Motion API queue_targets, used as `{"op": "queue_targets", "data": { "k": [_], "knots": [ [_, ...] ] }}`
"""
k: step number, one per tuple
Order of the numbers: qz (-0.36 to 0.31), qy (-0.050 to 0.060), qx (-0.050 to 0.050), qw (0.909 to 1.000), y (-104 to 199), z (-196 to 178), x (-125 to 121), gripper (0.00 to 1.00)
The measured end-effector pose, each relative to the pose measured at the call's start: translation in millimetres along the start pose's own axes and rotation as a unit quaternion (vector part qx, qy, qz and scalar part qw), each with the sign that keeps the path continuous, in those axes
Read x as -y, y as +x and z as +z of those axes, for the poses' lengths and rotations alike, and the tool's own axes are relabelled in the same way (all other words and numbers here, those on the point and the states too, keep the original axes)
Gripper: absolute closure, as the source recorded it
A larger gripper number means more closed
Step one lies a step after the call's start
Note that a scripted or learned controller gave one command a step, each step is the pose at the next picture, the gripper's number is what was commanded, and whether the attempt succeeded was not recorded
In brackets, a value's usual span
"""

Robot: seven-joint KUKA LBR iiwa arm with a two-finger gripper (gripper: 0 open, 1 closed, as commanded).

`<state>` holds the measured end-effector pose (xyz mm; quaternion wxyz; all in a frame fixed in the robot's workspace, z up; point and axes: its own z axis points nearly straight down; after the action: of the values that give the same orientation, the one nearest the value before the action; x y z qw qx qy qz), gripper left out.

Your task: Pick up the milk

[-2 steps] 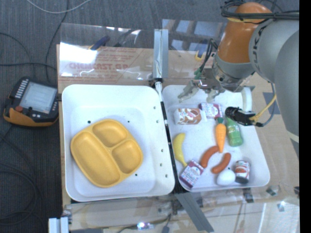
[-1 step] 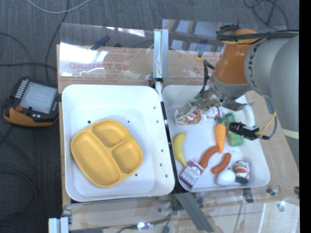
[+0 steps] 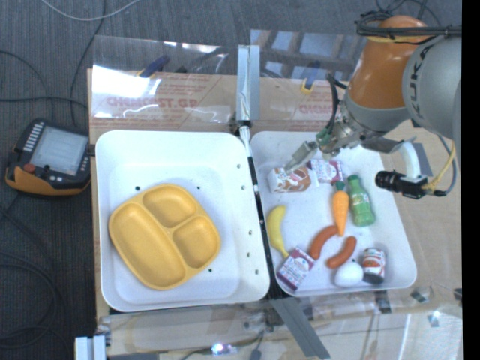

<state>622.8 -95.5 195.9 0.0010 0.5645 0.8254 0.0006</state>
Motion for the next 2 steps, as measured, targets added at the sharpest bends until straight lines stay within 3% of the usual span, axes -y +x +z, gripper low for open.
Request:
{"op": "queue_targets", "data": {
  "k": [1,2],
  "knots": [
    [-0.084,0.001,0.000,0.9965,-5.8,47.5,12.9,0.00],
    [-0.101,-0.001,0.001,0.9949,-61.0,14.8,4.0,0.00]
  ]
}}
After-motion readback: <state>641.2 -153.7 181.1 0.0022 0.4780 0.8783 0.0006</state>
